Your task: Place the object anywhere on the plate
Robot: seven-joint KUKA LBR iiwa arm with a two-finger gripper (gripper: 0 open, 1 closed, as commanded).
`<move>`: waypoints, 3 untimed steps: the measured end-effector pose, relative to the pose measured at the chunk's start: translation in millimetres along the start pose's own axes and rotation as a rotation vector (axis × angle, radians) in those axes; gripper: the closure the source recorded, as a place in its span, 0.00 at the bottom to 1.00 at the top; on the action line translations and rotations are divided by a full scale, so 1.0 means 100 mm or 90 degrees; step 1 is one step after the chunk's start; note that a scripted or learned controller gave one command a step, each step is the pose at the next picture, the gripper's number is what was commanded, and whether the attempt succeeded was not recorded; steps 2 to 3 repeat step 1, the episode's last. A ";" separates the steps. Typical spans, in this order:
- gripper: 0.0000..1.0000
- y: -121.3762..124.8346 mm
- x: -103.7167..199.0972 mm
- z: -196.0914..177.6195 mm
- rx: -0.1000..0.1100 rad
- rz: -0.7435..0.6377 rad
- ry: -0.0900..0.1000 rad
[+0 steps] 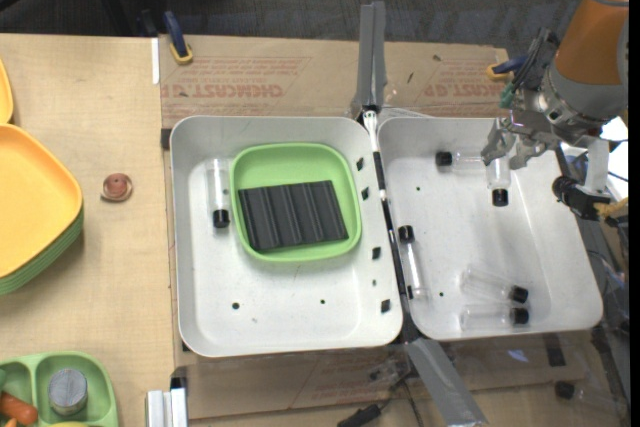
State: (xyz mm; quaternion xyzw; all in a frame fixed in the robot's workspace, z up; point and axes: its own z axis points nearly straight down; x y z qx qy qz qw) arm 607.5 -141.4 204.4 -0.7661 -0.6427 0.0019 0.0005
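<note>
Wooden bench (pixel 90 315) spreads pale and smooth under everything, with a brown cardboard sheet (pixel 300 80) lying beneath the two bins. White and glossy, the left bin (pixel 280 325) and right bin (pixel 450 245) are shallow rounded squares set touching, edge to edge. At the far right stands the arm (pixel 590 35), grey with an orange band, reaching over the right bin's far right corner. Yellow plates (pixel 30 205) sit stacked at the bench's left edge. In the left bin rests the plate (pixel 290 165), a lime-green rounded square with a raised rim, and on it lies a dark grey ribbed mat (pixel 297 215), rectangular and slightly skewed. The gripper (pixel 499 167) points down over the right bin, its fingers closed narrowly on a clear tube (pixel 499 183) that hangs upright, black cap at its lower end, just above the bin floor. Other clear, black-capped tubes lie about: one beside the plate's left rim (pixel 218 193), one far in the right bin (pixel 452 158), one along that bin's left wall (pixel 408 260), and two at its near right corner (pixel 495 303). A small reddish round knob (pixel 117 186) sits on the bench, left of the bins.
</note>
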 end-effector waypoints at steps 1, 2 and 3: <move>0.00 0.00 0.00 0.00 0.000 0.000 0.000; 0.00 0.00 0.00 0.00 0.000 0.000 0.000; 0.00 0.00 0.00 0.00 0.000 0.000 0.000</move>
